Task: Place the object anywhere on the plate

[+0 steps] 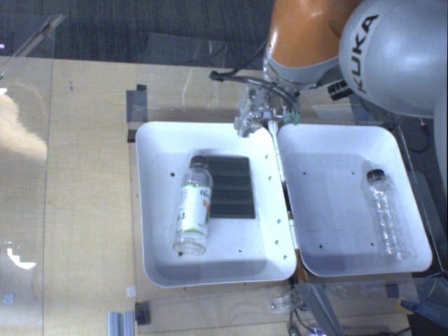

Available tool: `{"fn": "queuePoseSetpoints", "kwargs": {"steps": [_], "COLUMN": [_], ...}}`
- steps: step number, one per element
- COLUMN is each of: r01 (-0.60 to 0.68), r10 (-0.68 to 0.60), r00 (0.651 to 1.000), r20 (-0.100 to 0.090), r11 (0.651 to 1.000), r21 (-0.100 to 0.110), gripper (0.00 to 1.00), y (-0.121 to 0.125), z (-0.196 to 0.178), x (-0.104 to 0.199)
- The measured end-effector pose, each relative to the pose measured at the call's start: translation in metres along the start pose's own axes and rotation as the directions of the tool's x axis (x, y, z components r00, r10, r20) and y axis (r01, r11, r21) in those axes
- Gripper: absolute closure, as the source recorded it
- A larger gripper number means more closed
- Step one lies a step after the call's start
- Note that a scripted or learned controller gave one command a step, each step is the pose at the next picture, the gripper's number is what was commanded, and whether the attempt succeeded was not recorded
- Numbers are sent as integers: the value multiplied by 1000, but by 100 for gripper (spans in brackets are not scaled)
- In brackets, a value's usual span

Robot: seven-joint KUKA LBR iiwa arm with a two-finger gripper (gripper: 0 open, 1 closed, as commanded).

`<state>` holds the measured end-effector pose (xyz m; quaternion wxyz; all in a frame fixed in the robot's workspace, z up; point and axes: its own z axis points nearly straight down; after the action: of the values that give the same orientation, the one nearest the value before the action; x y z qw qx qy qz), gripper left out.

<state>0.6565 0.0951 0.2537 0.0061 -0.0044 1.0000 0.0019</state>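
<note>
A dark, ridged rectangular plate lies flat in the left bin, right of its middle. A clear bottle with a white and green label lies on its side against the plate's left edge, black cap toward the back. A second clear bottle without a label lies in the right bin, near its right wall. My gripper hangs over the back rims where the two bins meet, well behind the plate, with nothing visibly in it.
The grey arm with its orange band fills the upper right and overhangs the back of the right bin. The two bins touch along a central rim. Bare wooden bench lies to the left.
</note>
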Motion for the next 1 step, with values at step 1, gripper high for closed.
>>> {"fn": "queuePoseSetpoints", "kwargs": {"steps": [1], "r01": [-435], "r10": [435], "r00": [901], "r20": [0], "r11": [901], "r21": [4], "gripper": [100], "y": [-132], "z": [11], "x": [1]}}
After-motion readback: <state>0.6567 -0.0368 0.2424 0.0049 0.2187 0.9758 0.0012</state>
